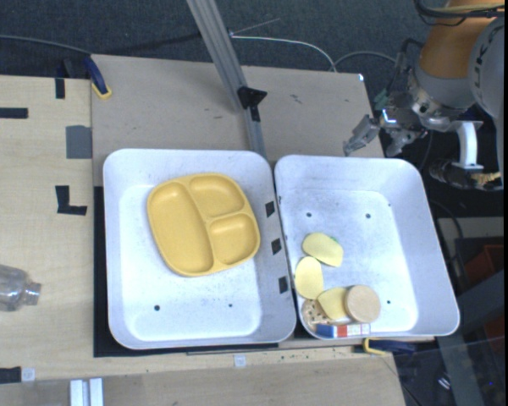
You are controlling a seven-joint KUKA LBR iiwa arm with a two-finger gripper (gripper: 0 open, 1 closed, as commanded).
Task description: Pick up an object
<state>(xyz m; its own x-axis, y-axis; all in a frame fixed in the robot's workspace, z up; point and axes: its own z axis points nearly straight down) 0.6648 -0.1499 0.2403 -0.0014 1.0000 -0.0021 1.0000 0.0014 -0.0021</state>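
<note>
My gripper (377, 140) hangs over the bench just past the far rim of the right bin (423, 227), near its back right corner. Its fingers (356, 140) stand open with nothing between them. In the right bin's near left corner lie several small things: a yellow oval piece (323, 248), a second yellow piece (309, 276), a third yellow piece (333, 304), a round tan disc (363, 303) and a small flat box with red and blue print (337, 331). A yellow divided plate (203, 223) lies in the left bin (123, 252).
A slanted metal post (220, 49) rises from the bench behind the gap between the bins. A clear plastic bottle (4, 286) lies on the bench at the far left. Cables trail across the dark floor at the back.
</note>
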